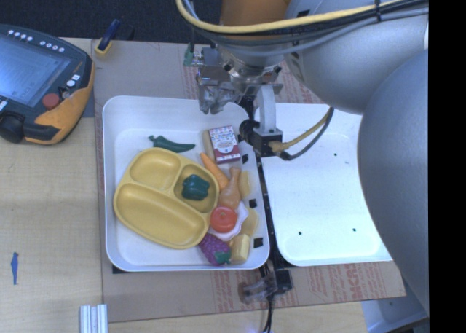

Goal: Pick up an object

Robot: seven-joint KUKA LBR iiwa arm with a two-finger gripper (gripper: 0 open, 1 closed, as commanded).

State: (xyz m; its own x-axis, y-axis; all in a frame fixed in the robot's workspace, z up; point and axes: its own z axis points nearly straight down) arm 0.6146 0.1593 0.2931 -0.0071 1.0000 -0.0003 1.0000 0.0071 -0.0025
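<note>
A small red and white carton is seen in the left bin, just right of a yellow divided tray and above a carrot. The gripper is poised just above the carton; its grasp cannot be told

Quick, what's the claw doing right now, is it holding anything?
Claw: above the far edge of the left bin, nothing visibly held; open or shut cannot be told.
</note>
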